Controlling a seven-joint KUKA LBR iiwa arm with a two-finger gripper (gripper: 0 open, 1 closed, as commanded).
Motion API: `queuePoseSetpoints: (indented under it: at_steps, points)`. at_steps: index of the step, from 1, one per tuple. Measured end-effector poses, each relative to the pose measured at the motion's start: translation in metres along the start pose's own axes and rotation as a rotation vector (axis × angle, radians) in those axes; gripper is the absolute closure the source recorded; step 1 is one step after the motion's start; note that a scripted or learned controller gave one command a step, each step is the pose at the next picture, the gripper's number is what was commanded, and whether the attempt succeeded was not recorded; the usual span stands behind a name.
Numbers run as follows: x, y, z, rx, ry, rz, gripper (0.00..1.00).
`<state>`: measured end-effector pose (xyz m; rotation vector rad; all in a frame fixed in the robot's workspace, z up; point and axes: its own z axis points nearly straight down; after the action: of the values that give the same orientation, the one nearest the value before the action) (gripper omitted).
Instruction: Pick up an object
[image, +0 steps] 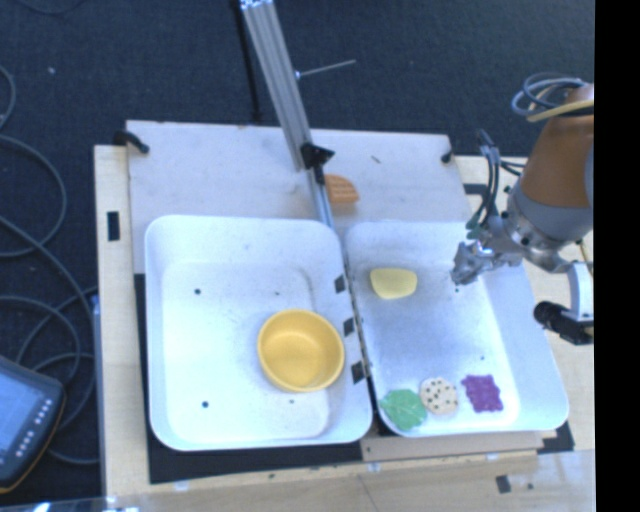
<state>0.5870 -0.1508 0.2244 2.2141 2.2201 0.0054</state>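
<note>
One yellow lump (393, 283) lies just left of my gripper (466, 265) (finger state: I cannot tell), in the right bin (520, 330).

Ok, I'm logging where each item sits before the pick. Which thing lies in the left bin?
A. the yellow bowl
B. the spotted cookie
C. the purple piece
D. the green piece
A: the yellow bowl sits alone in the left bin, while the purple piece, spotted cookie and green piece line the near edge of the right bin.
</note>
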Motion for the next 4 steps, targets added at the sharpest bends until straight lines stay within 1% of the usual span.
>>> queuePoseSetpoints:
  at_steps: [1, 2, 3, 4]
  points:
    - [0.000, 0.001, -0.044, 0.000, 0.000, -0.001, 1.00]
    - [-0.001, 0.002, -0.071, 0.002, 0.001, -0.002, 1.00]
    - [0.055, 0.023, -0.056, 0.006, 0.002, -0.004, 1.00]
    - [0.113, 0.037, -0.043, 0.008, 0.002, -0.004, 1.00]
